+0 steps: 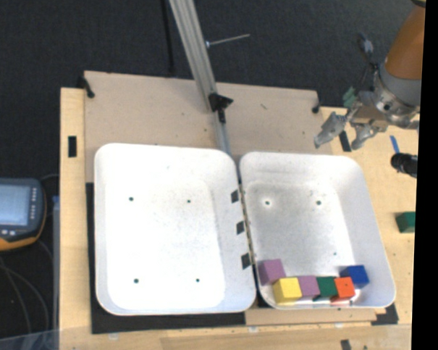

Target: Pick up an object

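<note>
1. Gripper (345, 133): hanging above the bench just beyond the far rim of the right bin (363, 186), fingers spread apart, nothing between them.
2. Candidate objects: a cluster of small blocks well away from the gripper, down at the near edge of that same bin, pressed into its near corner.
3. Order along the row, seen from the gripper: purple block (271, 270) farthest to the left and a little forward of the rest, yellow block (287, 289) beside it, a second mauve block (308, 285), a green block (325, 288), an orange block (344, 288), and a blue block (355, 274) on the right end, closest to straight below the gripper's line.
4. Likely handling: rigid, light, flat-faced cubes, probably wood or plastic; no give under the fingers, little risk of damage, some risk of slipping on smooth painted faces if pinched off-centre.
5. Best hold: across two opposite flat faces, square on, centred on the block.
6. Easiest targets, judging by spacing: purple block or blue block, each with open faces; middle blocks touching neighbours, leaving no room for fingers between them.
7. Hazard: bin wall close behind the row, likely to block one finger.
</note>
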